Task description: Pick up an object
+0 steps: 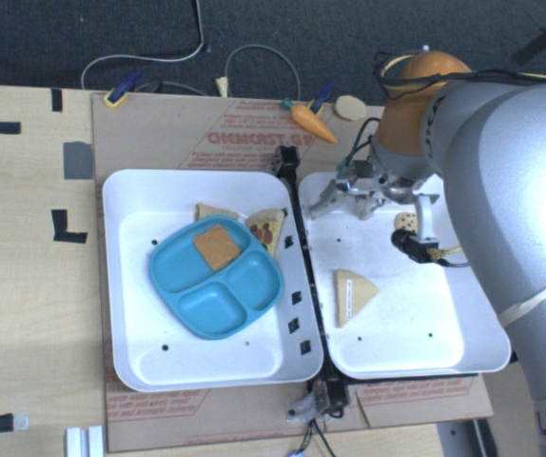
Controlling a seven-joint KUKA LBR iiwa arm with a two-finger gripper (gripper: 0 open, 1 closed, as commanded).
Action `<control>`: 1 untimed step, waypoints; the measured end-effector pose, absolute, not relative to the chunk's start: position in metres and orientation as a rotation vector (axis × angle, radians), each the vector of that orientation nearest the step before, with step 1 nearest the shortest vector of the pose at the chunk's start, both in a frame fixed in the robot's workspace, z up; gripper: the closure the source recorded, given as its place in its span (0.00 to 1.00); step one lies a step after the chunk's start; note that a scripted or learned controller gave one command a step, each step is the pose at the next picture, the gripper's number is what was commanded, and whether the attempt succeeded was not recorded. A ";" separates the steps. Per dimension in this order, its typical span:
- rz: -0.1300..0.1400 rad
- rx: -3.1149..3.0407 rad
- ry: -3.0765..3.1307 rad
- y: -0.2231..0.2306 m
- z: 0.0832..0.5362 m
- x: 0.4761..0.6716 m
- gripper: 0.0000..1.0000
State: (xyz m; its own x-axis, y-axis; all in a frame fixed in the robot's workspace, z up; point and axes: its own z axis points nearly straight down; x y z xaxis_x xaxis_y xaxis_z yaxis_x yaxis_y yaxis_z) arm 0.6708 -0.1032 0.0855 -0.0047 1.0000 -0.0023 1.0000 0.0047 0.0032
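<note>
The arm reaches in over the right bin (482, 350), its gripper (373, 198) low at the bin's far end, near the divider; whether it is open or closed I cannot tell from this angle, the metal parts there blur together; nothing visibly sits in its grasp. The nearest candidate is the pale wedge-shaped piece (352, 293), lying flat on the right bin's floor, well apart from the gripper and closer to the near side; a small speckled object (406, 222) sits just beside the wrist, partly hidden by cabling. Over in the left bin (121, 255), the blue divided plate (218, 282) carries a brown square piece (217, 247) in its far compartment; a triangular slice (267, 227) peeks out from behind the plate's edge. To do this well, I'd judge the arm should draw back toward the wedge, centre above it, line up across its narrow width, then descend straight; it is flat and low, so a shallow approach risks skating over it.
</note>
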 end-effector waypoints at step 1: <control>0.001 2.215 2.221 -0.104 0.096 0.669 1.00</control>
State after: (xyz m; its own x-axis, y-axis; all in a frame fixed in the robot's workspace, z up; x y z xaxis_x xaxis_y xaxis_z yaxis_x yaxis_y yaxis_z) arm 0.6694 -0.1036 0.0960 -0.0029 1.0000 -0.0029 1.0000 0.0029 0.0036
